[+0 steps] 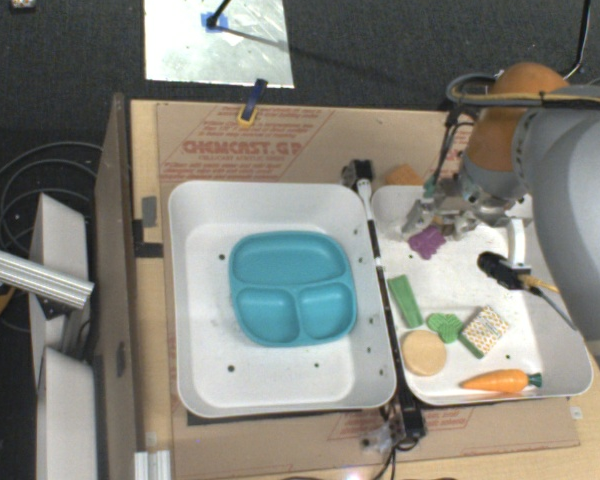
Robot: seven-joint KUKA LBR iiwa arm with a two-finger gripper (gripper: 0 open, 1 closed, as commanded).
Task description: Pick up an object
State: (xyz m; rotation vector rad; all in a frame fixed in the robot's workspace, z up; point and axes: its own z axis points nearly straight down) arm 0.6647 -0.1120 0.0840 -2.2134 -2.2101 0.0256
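Risk first: the purple piece (427,241) sits at about 10 o'clock in the right bin (552,340), and the gripper (442,218) is just off its 1 o'clock side, close or touching, hard to say which. The centre of the gripper looks offset from the piece rather than square over it, so a close from here would likely pinch one edge, and the piece could squirt out toward 7 o'clock or get shoved toward the bin's 9 o'clock wall. It also looks small and irregular, so it may tip or twist on the lift and drop. Nothing else crowds it. The green bar (404,300) lies near at its 7 o'clock, apart from it, and a slid piece could bump it. The tan disc (424,353) and the carrot (495,380) are well apart at 6 to 7 o'clock of the bin. The left bin (205,268) holds just a blue divided plate (292,286). Pose: the arm (570,198) comes in from 3 o'clock, wrist with orange band (492,140) pitched down and leaning toward 8 o'clock, gripper low over the bin's 11 o'clock corner. Gripper state: cannot tell from this angle whether it is open or closed, and no grasp is visible.
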